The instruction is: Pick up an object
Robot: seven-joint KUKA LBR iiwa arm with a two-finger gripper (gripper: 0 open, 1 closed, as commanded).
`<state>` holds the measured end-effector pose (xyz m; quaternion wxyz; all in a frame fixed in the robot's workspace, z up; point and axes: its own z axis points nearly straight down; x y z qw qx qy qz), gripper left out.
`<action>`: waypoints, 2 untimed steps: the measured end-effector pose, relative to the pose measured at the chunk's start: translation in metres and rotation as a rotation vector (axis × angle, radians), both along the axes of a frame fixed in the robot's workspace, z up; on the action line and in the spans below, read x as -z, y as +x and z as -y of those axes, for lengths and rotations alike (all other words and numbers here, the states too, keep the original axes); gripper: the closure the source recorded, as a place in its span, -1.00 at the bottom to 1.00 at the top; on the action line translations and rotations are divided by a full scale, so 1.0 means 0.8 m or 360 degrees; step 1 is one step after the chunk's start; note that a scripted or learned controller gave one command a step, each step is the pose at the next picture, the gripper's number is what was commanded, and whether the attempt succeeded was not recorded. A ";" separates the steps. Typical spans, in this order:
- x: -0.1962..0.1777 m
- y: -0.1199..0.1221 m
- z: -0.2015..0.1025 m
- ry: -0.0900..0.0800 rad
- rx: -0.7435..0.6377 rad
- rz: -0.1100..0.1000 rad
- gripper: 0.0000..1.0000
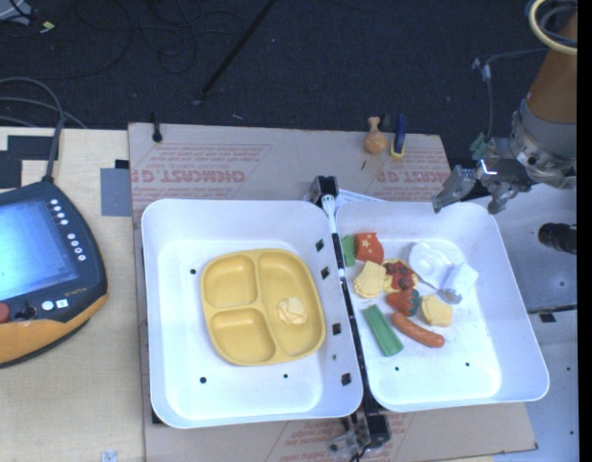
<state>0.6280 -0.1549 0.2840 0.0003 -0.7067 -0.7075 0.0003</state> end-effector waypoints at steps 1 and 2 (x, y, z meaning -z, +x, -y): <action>0.122 -0.058 -0.101 0.0005 -0.0001 -0.0015 -1.00; 0.205 -0.072 -0.091 -0.0002 0.0001 -0.0003 -1.00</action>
